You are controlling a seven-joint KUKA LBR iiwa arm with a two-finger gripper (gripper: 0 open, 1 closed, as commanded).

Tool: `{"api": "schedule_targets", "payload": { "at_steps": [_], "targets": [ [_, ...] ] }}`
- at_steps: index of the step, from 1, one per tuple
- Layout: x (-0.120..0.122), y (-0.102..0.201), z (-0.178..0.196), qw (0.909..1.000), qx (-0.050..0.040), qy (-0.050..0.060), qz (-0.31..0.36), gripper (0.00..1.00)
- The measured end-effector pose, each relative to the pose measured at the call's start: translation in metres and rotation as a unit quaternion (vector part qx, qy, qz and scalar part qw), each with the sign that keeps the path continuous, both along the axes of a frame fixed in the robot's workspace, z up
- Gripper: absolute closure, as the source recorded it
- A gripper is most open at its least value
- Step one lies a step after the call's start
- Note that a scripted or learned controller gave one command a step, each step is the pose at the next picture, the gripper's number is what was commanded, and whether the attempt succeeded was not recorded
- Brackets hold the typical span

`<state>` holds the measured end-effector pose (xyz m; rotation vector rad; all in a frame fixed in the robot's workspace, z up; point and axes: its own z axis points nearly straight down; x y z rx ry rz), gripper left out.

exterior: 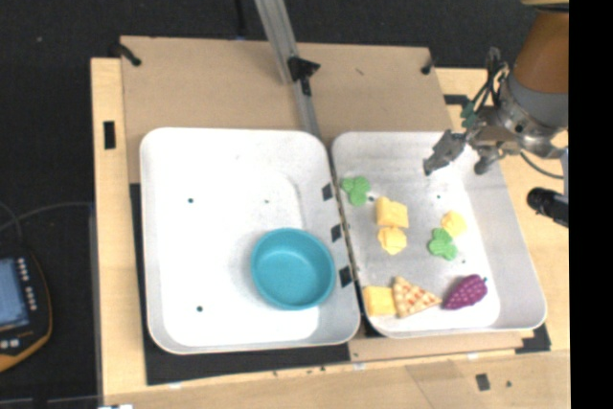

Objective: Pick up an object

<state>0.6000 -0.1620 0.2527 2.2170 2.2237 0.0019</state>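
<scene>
My gripper (pixel 464 158) hangs over the far right part of the right bin (pixel 402 148), its two fingers spread apart and nothing between them. Below it in that bin lie small toy foods: a green piece (pixel 355 191), two yellow cheese-like blocks (pixel 391 212) (pixel 393 239), a small yellow piece (pixel 452 223), another green piece (pixel 442 245), a yellow block (pixel 378 301), a pizza slice (pixel 414 297) and a purple grape bunch (pixel 465 291). All rest on the bin floor, apart from the gripper.
The left bin (pixel 211 168) holds a blue bowl (pixel 291 267) near its front right corner. A slanted metal post (pixel 273 14) rises from the seam between the bins at the back. The arm's orange band (pixel 543 53) is at the right edge.
</scene>
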Motion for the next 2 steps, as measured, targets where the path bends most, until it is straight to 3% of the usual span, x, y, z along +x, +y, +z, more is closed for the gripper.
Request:
{"api": "schedule_targets", "payload": {
  "at_steps": [1,2],
  "targets": [
    [0.000,0.000,0.000,1.0000,0.0000,0.000,0.000,0.00],
    [-0.010,0.001,-0.054,1.0000,-0.0006,0.003,-0.002,0.00]
  ]
}}
